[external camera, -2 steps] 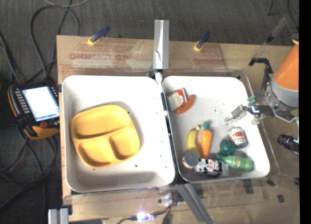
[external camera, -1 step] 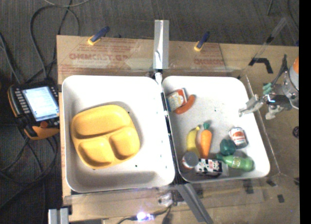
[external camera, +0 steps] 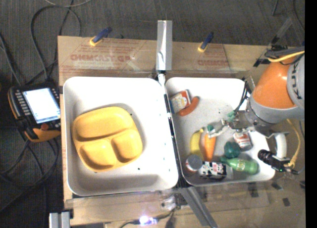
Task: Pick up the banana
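Banana (external camera: 196, 142) lies in right bin (external camera: 208, 86), yellow, curved, smooth, at left of the clutter, touching orange carrot (external camera: 210, 146). Gripper (external camera: 224, 124) hangs over bin middle, just above-right of carrot; can't tell its grip state, nothing seen in it. Arm (external camera: 277, 91): grey, glossy orange band. Around it: one teal rounded piece (external camera: 231, 149), one green plastic bottle (external camera: 242, 165) lying flat, one small round can (external camera: 193, 163), one black-white printed pack (external camera: 213, 169), one red sausage (external camera: 189, 106) beside a labelled pack (external camera: 179, 100). Left bin (external camera: 69, 123): one yellow tray (external camera: 107, 137), three compartments, rounded corners. Two white bins total.
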Robot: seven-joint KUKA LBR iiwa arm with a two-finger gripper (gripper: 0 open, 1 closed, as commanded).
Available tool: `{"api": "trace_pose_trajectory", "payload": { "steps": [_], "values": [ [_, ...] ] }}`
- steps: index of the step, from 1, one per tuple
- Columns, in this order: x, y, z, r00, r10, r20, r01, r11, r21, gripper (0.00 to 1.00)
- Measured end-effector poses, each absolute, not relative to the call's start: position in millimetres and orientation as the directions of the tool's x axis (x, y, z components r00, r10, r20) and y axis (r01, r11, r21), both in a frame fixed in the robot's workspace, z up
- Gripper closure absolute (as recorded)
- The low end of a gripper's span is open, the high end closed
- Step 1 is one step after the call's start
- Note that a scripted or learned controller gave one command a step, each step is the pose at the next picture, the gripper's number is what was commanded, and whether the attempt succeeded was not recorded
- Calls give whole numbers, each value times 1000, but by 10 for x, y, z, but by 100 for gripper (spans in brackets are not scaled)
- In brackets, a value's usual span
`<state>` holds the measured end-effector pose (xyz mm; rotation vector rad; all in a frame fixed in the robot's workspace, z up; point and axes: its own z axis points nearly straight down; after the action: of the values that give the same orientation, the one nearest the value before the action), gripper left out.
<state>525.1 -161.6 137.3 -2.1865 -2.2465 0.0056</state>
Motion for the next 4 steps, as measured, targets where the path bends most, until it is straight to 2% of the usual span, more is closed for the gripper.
{"api": "trace_pose_trajectory", "payload": {
  "steps": [1, 2, 3, 4],
  "values": [
    [5612, -1134, 887, 50, 999, -3, 999, -50, 9, 0],
    [5491, -1009, 892, 180, 984, -3, 984, -179, 20, 0],
    [5077, -972, 894, 313, 950, 0, 949, -313, 21, 0],
    [5074, -967, 945, 311, 950, 0, 950, -311, 13, 100]
  ]
}}
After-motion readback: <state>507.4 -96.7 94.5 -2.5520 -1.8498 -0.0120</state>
